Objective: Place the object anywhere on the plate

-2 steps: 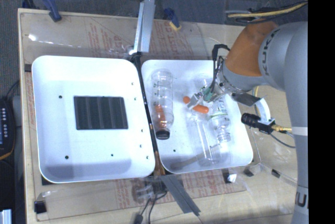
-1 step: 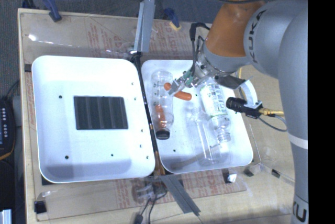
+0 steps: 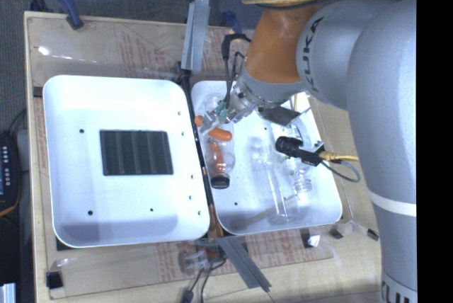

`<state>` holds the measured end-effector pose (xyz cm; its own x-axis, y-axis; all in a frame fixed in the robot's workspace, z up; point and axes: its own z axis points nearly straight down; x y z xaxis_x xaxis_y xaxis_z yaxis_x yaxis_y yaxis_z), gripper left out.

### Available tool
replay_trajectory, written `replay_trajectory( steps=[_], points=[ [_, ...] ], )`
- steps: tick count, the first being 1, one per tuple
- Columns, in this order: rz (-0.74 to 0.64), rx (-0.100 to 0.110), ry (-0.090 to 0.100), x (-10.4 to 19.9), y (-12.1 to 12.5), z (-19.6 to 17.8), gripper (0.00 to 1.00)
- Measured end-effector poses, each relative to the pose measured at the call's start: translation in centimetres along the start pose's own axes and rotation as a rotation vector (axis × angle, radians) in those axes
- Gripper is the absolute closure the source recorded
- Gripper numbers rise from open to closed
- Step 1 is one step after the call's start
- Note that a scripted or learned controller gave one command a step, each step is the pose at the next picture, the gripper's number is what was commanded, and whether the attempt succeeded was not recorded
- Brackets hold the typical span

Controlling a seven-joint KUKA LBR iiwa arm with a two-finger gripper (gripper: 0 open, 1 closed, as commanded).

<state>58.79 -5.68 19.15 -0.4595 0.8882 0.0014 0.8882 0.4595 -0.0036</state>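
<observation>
The big grey arm [image 3: 368, 82] is seen first, closest to the lens, filling the right side and cut off by the top and bottom of the frame. Its orange band [image 3: 283, 47] is bent down over the far end of the right bin [image 3: 322, 206]. Below the band the gripper [image 3: 225, 109] is lowered at the bin's far left corner, but its tips are lost among cables and clutter, so whether they are spread or pressed together cannot be told.

Just near of the gripper, an orange, carrot-like piece [image 3: 221, 134] is lying in the right bin, touching the top of a clear bottle with orange-brown contents [image 3: 220, 160], which is laid along the bin's left wall with its dark cap [image 3: 220, 182] at the near end. Whether the orange piece is touched by the gripper is hard to make out.

Toward the middle of the same bin, transparent objects [image 3: 283, 188] are barely picked out against the white floor; their outlines are blurred. A black cylindrical part [image 3: 290, 147] with a yellow cable is hung over them.

In the left bin [image 3: 64, 153], a dark ribbed rectangular plate [image 3: 136, 152] is lying flat at the centre, well apart from the orange piece.
</observation>
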Motion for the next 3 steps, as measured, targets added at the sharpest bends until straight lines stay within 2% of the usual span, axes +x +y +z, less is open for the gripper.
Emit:
replay_trajectory(
  steps=[1,2,3],
  points=[
    [-0.177,0.002,0.001,8.1,3.2,0.1,1.00],
    [-0.177,0.002,0.001,8.0,3.2,0.1,0.00],
    [0.176,0.004,0.001,15.8,2.7,0.1,0.00]
  ],
)
